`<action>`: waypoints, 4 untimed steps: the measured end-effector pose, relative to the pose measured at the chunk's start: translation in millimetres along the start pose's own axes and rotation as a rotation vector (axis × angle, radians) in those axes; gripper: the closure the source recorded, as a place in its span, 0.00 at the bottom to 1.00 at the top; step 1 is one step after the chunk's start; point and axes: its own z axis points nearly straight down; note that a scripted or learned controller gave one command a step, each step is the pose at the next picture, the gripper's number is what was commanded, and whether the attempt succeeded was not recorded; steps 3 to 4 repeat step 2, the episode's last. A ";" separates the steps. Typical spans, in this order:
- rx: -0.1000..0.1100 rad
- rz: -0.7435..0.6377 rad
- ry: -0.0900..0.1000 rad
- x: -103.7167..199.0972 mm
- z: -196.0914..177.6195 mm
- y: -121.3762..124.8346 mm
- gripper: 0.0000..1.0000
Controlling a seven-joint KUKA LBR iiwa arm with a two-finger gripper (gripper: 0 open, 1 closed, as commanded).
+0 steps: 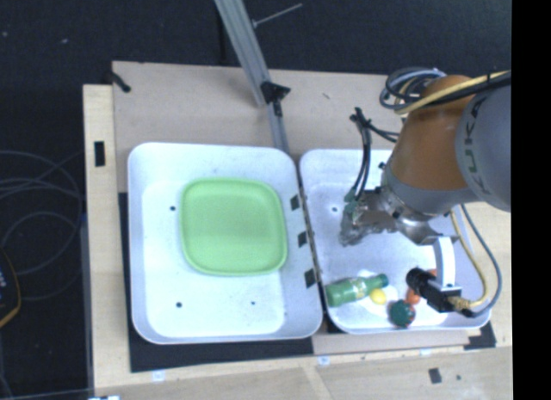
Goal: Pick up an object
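Nothing lifted yet. Gripper (353,226) down low in the right bin (331,170), mid-frame right; cannot tell how it is set. Green bottle (355,289) lying flat just below it, lower centre-right, hard against the bin's near-left wall. Long axis almost level across the frame, cap end toward the right, tipped slightly upward. Small yellow piece (379,298) and dark green ball (400,311) close by. Green plate (232,226) alone in the left bin (155,243). Whole pick apparently left to do.
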 end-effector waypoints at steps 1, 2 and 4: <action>0.002 0.001 0.000 51.2 -1.3 -4.0 1.00; 0.001 0.000 0.000 103.7 -18.4 9.8 1.00; 0.001 0.000 0.000 103.7 -18.4 9.8 1.00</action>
